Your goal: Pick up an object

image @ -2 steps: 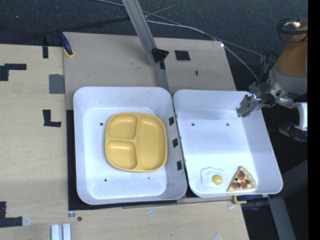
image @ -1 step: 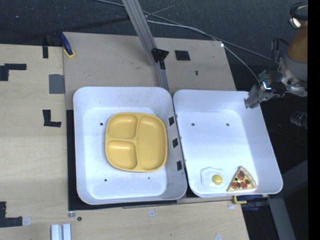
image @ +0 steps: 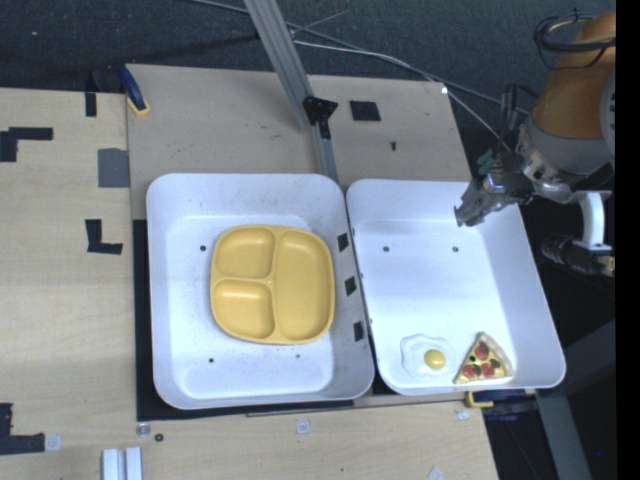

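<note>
Two toy foods: fried egg (image: 424, 354), pizza slice (image: 484, 360).

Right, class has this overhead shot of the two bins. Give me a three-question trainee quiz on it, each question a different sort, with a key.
1. True or false: the yellow divided plate lies in the same bin as the fried egg toy.
2. Multiple choice: the pizza slice toy lies
A. on the plate
B. in the right bin's near right corner
C. outside both bins
3. Fill in: the gripper is above the right bin's far ______ corner.

Key:
1. False; the plate is in the left bin, the egg in the right bin.
2. B
3. right
</note>
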You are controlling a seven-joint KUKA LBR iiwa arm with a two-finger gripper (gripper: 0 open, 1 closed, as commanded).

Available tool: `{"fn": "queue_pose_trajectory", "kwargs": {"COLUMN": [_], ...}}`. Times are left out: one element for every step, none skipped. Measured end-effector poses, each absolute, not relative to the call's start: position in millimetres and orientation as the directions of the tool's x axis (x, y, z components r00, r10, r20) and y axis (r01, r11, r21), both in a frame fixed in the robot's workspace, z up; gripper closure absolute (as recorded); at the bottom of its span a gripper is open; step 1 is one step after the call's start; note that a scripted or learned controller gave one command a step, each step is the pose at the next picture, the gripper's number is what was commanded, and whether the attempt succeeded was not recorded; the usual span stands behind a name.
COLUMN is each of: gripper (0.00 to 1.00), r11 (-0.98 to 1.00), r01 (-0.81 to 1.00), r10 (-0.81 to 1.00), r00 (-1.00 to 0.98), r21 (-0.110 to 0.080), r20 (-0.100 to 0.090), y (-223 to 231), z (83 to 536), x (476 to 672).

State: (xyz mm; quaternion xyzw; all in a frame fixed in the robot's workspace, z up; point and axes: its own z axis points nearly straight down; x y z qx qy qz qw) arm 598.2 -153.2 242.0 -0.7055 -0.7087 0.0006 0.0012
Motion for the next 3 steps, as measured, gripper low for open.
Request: {"fn": "queue_pose_trajectory", "kwargs": {"gripper": [1.00,1.00,1.00], "r11": [0.006,0.007,0.007], "r01": [1.000,1.000,1.000], "r10": [1.000,1.000,1.000], "r00": [-0.006,-0.007,-0.007], "r21": [-0.002,-0.001,-0.001], "r20": [0.001,0.002,0.002], "y": [-102.5,-47.1,6.1], "z": [228.7,237.4,244.0], "x": [600.5,598.3,598.8]}}
